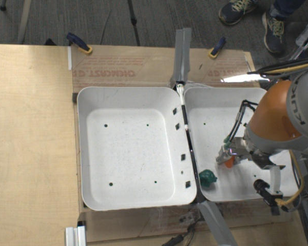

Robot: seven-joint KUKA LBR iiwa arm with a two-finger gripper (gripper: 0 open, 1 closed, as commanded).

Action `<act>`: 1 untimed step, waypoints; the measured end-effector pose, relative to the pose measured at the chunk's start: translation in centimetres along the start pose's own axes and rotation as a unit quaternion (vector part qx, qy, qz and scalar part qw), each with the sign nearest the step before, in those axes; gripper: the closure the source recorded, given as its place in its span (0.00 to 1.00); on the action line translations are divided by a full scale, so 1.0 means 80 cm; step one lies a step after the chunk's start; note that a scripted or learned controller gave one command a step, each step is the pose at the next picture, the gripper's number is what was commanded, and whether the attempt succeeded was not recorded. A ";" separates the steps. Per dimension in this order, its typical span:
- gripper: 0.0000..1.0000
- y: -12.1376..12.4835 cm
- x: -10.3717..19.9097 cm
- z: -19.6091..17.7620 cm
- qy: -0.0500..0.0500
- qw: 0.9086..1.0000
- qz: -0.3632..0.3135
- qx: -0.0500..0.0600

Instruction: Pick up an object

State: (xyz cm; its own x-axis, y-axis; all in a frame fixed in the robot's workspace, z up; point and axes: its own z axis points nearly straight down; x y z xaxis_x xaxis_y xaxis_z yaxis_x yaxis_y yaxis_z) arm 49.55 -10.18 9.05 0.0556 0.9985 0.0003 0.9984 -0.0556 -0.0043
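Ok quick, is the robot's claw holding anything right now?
Gripper: cannot be told; it sits low in the right bin, beside a small green object, apart from it.

Two shallow white bins sit side by side on a wooden bench: the left bin and the right bin, joined along their shared edge by small black clips. Brown cardboard lies beneath them, held by two blue-and-yellow clamps. At the top right, on grey carpet, stands a pair of sneakers
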 end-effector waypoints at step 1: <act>1.00 0.096 0.057 -0.126 -0.001 1.000 0.031 -0.001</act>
State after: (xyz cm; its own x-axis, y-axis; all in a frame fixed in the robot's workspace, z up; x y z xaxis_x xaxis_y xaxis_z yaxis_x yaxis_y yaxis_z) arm 57.55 -6.07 19.11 0.1164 0.9932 -0.0020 0.9932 -0.1164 -0.0016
